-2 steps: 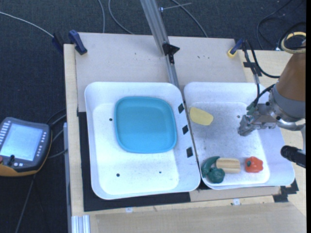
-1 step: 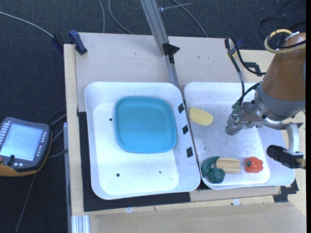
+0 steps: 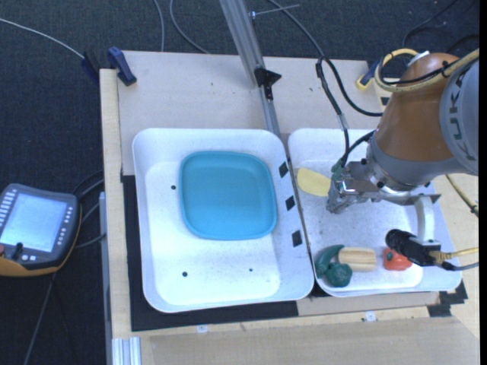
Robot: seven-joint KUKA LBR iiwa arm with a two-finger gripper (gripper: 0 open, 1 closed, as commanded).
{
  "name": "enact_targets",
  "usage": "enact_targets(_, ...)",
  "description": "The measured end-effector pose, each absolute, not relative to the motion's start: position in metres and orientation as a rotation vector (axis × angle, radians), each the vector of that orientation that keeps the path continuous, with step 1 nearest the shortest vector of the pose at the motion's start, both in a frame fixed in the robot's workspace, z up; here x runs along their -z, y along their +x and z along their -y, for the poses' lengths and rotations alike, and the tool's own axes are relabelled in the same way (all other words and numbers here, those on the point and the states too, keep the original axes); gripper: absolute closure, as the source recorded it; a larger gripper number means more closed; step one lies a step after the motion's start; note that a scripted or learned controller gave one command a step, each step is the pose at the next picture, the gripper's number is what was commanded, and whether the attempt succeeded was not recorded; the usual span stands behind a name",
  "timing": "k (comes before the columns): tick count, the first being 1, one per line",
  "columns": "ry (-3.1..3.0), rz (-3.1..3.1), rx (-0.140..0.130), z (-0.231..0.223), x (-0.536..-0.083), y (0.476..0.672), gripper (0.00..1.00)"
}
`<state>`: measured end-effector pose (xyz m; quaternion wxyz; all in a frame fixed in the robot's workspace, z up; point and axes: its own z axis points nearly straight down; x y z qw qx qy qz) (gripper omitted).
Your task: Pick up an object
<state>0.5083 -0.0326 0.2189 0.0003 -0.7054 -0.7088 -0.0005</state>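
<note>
Place: robot lab | Evidence: teach pendant (image 3: 34, 226) lay left of the wooden bench (image 3: 190, 90) | loose cables (image 3: 152, 6) ran behind the bench on dark carpet

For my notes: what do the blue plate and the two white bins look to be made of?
Blue plate: probably plastic, judging by its even turquoise colour, rounded moulded corners and soft matte sheen. Left bin and right bin: likely thin moulded plastic, white with dark speckles, smooth rounded rims and a faint gloss. The look alone cannot rule out melamine or coated material.
</note>
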Motion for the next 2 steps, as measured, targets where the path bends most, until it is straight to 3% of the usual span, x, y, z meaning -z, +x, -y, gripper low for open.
enact_targets(2,-2.215,2.227,0.003,-0.076,-0.243,0.499,1.0)
